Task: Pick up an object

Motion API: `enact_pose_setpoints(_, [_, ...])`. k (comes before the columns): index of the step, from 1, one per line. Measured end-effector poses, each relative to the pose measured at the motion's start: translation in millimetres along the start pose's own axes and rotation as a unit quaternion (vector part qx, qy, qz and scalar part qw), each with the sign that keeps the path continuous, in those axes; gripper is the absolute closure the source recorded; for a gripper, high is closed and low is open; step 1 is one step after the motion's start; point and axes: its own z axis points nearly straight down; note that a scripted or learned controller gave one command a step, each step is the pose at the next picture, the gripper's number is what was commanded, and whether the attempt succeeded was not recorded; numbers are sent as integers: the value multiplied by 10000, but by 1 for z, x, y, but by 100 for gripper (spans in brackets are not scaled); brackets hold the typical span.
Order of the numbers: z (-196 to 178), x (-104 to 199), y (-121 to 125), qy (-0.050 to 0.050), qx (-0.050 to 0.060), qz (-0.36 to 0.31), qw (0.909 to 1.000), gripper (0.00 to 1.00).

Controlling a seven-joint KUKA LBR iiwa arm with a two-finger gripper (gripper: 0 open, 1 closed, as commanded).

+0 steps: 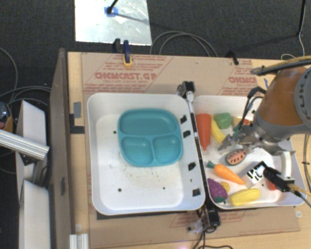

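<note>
Yellow plastic corn cob (245,195), its kernels moulded in ridged rows, lies nearest the lens, well to the camera side of the pincer (234,143). Beside the cob sits a knobbly purple grape cluster (216,189). Between these and the pincer lies a smooth orange toy carrot (230,174) with a green tip.

The task's likeliest object, an oval seeded slice (236,156) with a dark rim and a red face dotted with pale seeds, lies flat on the floor of the right bin (220,101), just on the camera side of the pincer. Whether the two touch cannot be told, nor whether the pincer is wide or narrow.

Off to the left of the pincer in the view, a long, tapering red-orange vegetable (203,130) lies along the bin wall, with a glossy yellow piece (217,132) beside it. A blocky green piece (224,120) sits just beyond.

Much farther that way, the left bin (106,154) holds a teal three-compartment plate (147,136) with rounded corners.

Both white bins rest on a brown paper-faced sheet (145,69) printed in red, repeatedly, "CHEMCAST GP". The grey arm (280,105) shows its orange band above the wrist.
</note>
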Motion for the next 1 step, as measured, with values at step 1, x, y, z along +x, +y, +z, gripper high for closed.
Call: enact_pose_setpoints(1, [24, 9, 81, -10, -49, -1, 10000, 0])
